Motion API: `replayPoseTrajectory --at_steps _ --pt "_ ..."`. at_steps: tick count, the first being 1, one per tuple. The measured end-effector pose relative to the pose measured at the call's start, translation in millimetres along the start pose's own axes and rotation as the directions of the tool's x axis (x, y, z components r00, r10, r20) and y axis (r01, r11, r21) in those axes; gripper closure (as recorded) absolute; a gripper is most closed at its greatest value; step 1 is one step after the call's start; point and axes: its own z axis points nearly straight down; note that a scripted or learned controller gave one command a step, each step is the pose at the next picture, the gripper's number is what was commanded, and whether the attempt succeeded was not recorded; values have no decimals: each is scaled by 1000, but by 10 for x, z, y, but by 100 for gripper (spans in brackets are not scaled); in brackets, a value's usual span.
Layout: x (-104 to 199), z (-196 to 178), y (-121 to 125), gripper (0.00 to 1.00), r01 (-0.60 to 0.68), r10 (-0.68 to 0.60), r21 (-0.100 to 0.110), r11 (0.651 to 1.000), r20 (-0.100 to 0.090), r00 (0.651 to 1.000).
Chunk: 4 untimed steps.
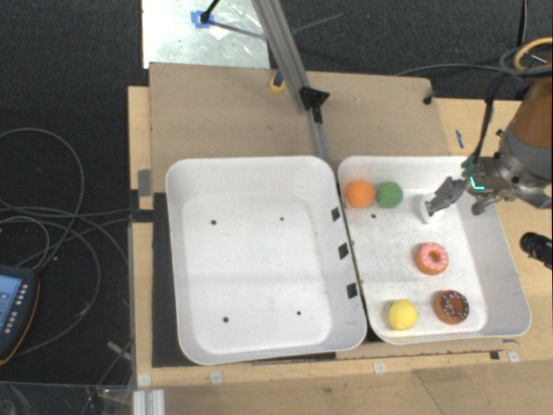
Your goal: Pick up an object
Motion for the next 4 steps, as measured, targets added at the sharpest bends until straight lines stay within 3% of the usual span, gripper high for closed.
replayPoseTrajectory --at_steps 1,3,4 --pt "-2 -19 7 0 -1 1 -4 1000 1 1000" --pt "62 1123 -24 0 -3 3 2 1000 -1 1000" --pt "8 1464 33 0 -5 5 -24 1000 15 1000"
